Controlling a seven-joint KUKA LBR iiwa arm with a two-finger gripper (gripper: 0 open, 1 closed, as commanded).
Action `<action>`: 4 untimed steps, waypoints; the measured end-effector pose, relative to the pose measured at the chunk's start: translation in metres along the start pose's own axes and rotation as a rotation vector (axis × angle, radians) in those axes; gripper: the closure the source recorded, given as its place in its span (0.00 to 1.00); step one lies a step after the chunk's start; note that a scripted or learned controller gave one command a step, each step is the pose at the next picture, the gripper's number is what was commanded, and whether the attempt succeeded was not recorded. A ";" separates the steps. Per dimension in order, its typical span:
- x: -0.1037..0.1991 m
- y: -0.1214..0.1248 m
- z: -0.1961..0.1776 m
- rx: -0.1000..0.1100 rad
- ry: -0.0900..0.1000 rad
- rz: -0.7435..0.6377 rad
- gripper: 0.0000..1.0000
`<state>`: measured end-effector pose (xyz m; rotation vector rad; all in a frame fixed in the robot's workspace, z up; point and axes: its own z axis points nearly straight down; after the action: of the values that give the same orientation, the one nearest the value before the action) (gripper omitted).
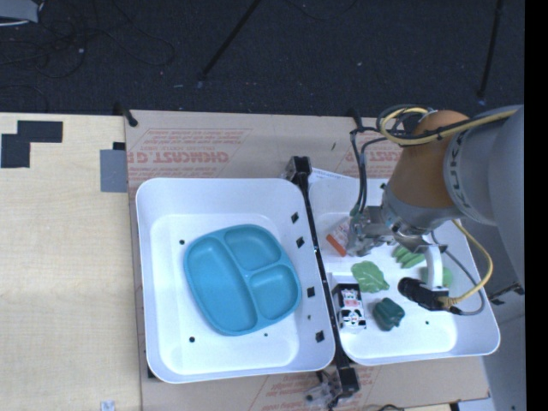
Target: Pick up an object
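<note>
The gripper [364, 236] is low in the right bin [479, 336], over its upper left part; whether its fingers are spread or closed I cannot tell. Just left of them lies an orange stick [335, 247]. Below them sits a green leaf [370, 275], then a dark green block [389, 313] and a black-and-white box [349, 306]. The left bin [158, 221] holds a blue tray [241, 276].

I count two shallow white bins [163, 229], one blue three-part plastic plate [241, 278] in the left one; right of that plate, several small green pieces [370, 274], one black-and-white carton [350, 307].
</note>
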<state>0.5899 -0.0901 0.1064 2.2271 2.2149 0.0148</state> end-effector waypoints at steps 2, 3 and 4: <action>-0.002 0.007 -0.109 0.006 -0.006 -0.006 1.00; -0.007 0.008 -0.151 0.006 -0.006 -0.006 1.00; 0.035 -0.003 -0.146 0.011 -0.005 -0.008 1.00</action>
<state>0.5862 -0.0561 0.2523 2.2209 2.2273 -0.0032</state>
